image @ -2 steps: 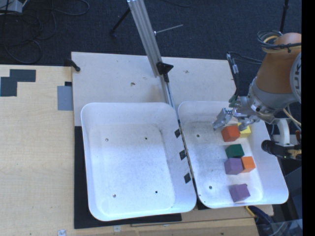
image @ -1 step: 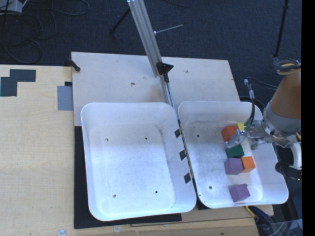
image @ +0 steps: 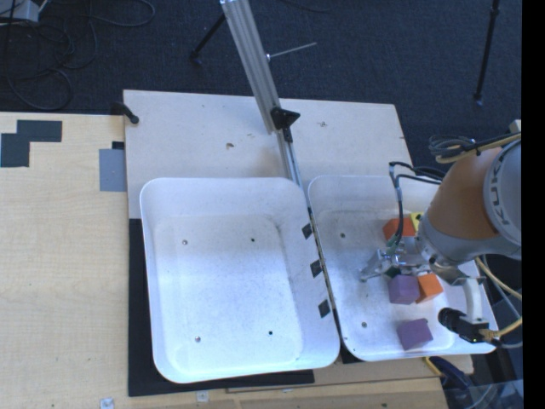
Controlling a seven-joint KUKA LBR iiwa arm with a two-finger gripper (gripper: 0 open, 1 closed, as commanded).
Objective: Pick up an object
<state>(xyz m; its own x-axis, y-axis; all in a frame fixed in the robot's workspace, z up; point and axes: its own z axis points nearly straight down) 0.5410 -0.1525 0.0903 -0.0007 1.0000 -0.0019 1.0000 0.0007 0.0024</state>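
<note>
While end effector (image: pixel 383 265) hovered low, grip state unclear | purple cube (image: pixel 403 290) looked light, rigid | grasp opposite flat sides

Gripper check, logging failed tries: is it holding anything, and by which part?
Cannot be told. The gripper sits low in the right bin beside a purple block, but no object shows between its jaws.
</note>
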